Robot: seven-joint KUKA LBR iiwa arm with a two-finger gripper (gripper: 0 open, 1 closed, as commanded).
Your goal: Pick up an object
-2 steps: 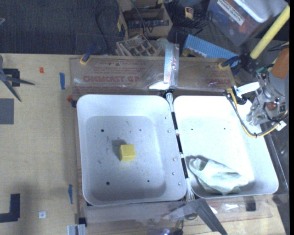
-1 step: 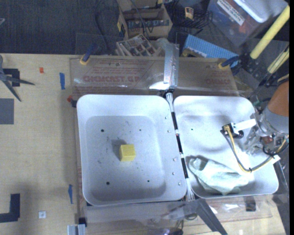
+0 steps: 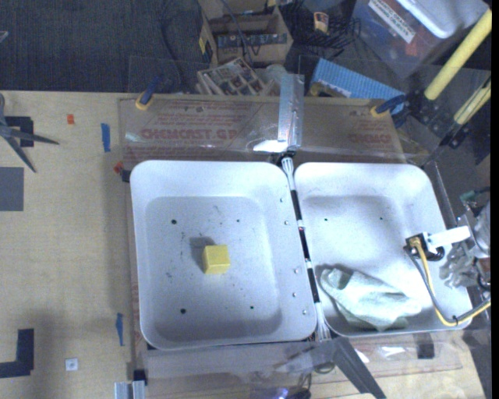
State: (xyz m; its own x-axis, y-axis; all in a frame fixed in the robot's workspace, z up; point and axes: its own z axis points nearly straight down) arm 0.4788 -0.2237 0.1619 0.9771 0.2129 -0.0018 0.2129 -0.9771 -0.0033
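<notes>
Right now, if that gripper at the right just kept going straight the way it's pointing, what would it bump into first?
The gripper seems to point downward, so it would probably meet the right bin at its right wall or floor first. The crumpled pale cloth lies further left, likely off that line; depth is unclear.

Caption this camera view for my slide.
Yellow block in left bin; crumpled cloth in right bin, arm at its edge.

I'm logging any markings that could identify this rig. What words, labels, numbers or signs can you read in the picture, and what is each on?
"CHEMCAST GP", red print, blurred, my best reading: on the clear sheet behind the left bin.
Red print on the clear sheet behind the right bin: too blurred to read.
Printed label on the blue box at the top: too small to read.
Yellow block: no marking visible.
</notes>
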